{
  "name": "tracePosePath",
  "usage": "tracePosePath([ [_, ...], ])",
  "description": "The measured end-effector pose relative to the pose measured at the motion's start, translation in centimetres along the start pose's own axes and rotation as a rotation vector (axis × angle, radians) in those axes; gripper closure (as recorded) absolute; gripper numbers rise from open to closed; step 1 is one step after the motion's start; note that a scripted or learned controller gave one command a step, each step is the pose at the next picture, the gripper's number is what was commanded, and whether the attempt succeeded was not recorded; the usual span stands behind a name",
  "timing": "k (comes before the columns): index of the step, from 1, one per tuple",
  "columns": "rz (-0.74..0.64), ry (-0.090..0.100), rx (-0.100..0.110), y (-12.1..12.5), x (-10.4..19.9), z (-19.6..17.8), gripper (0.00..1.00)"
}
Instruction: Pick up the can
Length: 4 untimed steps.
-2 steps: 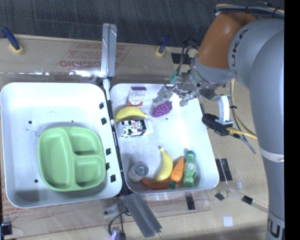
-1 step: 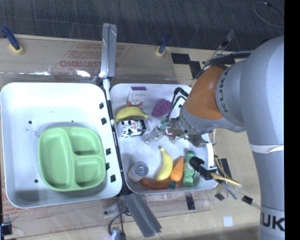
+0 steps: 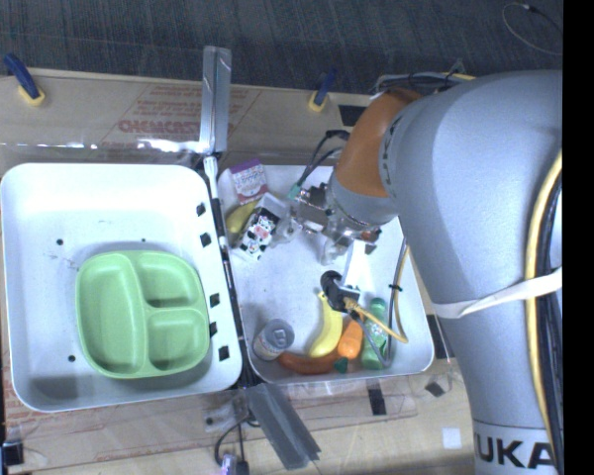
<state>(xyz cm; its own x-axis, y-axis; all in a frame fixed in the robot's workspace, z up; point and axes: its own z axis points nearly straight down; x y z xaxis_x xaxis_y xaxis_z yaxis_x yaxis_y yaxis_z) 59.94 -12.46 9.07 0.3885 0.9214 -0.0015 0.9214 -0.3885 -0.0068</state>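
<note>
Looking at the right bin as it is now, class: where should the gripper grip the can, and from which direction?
Probably from straight above, closing across its round side wall. The can stands upright, top rim facing up, near the bin's front-left corner, with a red vegetable close at its right.

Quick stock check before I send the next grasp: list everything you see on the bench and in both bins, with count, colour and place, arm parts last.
Bins: two, white, side by side on the bench.
Divided plate: one, light green, left bin.
Can: one, silver top, near front edge of right bin.
Bananas: two, yellow; one by the front edge, one at the back left of right bin.
Carrot: one, orange, beside the front banana.
Green bottle-like item: one, front right corner.
Purple-labelled cup: one, back of right bin.
Black-and-white carton: one, back left of right bin.
Arm: one, grey with orange band, over right bin.
Gripper: one, above the bin's middle.
</note>
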Motion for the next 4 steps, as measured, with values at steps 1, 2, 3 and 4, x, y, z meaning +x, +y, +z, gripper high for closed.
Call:
tracePosePath([
  [1,-0.006,0.001,0.003,0.0,0.1,-1.0,1.0],
  [2,-0.361,0.0,-0.006,1.1,0.3,-6.7,1.0],
  [3,-0.56,-0.001,-0.028,1.9,3.3,-2.7,1.0],
  [4,-0.732,-0.001,-0.004,-6.4,3.3,-10.1,1.0],
])
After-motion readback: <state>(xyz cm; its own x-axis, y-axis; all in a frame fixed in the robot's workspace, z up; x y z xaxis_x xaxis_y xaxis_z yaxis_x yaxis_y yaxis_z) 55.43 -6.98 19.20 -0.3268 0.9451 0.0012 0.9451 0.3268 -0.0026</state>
